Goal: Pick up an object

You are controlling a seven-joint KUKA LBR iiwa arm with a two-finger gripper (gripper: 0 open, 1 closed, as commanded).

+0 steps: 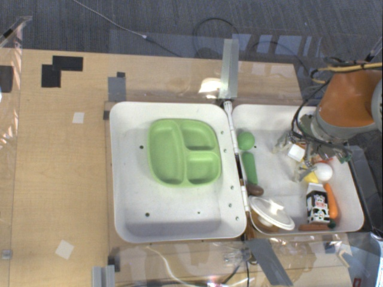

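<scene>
Bowl (270, 213) at right bin (281, 119) front edge; gripper (306, 160) among clutter by egg (324, 171), grip state unclear; bin centre open.

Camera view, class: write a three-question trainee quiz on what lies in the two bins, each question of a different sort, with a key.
1. True or false: the green divided plate lies in the left bin.
2. Which stands beside the orange carrot? A) a cow-print carton B) a red cup
3. Fill in: the arm hangs over the ____ bin.

Key: 1 true; 2 A; 3 right.
</scene>
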